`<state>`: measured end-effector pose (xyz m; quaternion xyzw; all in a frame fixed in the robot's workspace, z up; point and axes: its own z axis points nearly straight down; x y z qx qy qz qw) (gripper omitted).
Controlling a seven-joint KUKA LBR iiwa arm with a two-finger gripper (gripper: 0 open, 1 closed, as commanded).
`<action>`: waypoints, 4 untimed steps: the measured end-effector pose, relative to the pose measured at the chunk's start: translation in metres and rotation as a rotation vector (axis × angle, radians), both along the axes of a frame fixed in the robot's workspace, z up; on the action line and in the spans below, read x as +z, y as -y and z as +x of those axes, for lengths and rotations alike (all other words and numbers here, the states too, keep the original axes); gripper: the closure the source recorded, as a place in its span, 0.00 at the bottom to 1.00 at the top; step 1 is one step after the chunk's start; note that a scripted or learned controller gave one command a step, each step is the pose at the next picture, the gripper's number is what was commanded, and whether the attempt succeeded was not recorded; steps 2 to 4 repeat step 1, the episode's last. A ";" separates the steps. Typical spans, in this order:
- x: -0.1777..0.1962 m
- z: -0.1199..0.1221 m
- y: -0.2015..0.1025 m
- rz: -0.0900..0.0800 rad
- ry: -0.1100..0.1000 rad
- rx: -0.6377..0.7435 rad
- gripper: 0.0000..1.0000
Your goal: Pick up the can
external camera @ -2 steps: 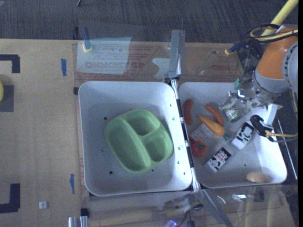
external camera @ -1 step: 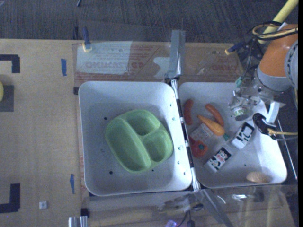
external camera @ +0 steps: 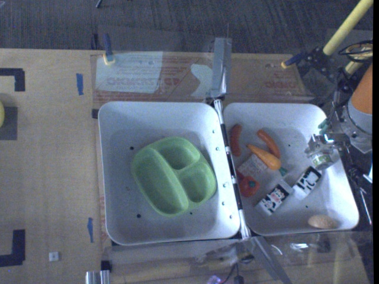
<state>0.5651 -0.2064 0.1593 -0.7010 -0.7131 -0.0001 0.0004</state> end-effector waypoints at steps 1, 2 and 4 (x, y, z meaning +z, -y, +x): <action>0.080 -0.002 -0.064 -0.001 0.003 0.001 1.00; 0.080 -0.002 -0.064 -0.001 0.003 0.001 1.00; 0.080 -0.002 -0.064 -0.001 0.003 0.001 1.00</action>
